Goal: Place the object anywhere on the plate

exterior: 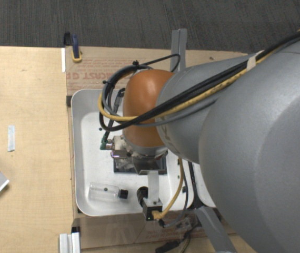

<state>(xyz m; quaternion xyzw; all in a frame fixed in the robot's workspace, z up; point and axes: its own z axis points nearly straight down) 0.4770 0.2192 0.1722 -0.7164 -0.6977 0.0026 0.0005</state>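
The gripper (pixel 139 165) hangs low over the white bin (pixel 84 141), hidden under the arm's wrist, so its state cannot be told. Just below it a clear vial (pixel 107 192) with a black cap lies flat on the bin floor.

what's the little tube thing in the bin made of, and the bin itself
The tube looks like clear plastic or glass, since the bin floor shows through it, with a dark, likely plastic cap. The bin looks like smooth white moulded plastic, with rounded corners and a soft sheen.
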